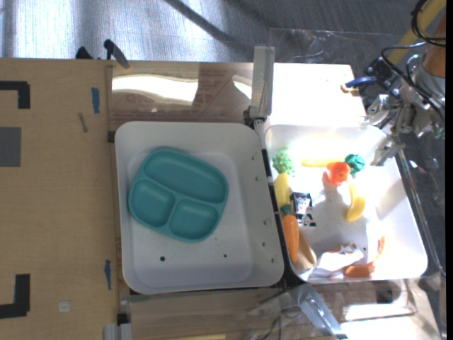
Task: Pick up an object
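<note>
Camera view, gripper above the right bin's far right corner, whether spread or pressed together cannot tell, toy food in that bin: orange carrot, yellow banana, teal divided plate in the bin beside it.

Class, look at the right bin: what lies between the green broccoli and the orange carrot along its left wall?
In the camera view, a yellow banana lies between the broccoli and the carrot.

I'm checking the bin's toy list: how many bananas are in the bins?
2, both in the right bin: one banana lies along its left wall below the green toy, the other nearer the middle. More may be hidden.
</note>
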You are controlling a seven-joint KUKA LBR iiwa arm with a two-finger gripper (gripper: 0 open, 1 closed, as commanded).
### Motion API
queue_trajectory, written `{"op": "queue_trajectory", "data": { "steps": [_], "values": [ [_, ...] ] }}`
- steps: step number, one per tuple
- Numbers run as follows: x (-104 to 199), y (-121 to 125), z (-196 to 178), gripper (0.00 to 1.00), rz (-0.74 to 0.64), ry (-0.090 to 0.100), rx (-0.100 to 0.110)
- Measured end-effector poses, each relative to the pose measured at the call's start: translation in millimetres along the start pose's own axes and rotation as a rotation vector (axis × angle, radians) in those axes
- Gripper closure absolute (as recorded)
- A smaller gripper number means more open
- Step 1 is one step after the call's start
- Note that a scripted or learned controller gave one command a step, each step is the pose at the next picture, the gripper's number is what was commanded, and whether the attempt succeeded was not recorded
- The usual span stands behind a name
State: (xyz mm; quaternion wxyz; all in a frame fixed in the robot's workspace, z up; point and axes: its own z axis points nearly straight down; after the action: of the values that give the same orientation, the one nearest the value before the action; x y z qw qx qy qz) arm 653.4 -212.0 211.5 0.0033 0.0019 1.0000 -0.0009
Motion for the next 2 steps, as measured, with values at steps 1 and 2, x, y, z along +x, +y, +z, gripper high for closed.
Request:
{"op": "queue_trajectory", "data": {
  "steps": [1,2],
  "values": [
    [39.5,18.1,112.2,0.00,-0.009,-0.006,0.001],
    [93.4,36.9,121.7,0.00,0.007,-0.003,0.000]
  ]
}}
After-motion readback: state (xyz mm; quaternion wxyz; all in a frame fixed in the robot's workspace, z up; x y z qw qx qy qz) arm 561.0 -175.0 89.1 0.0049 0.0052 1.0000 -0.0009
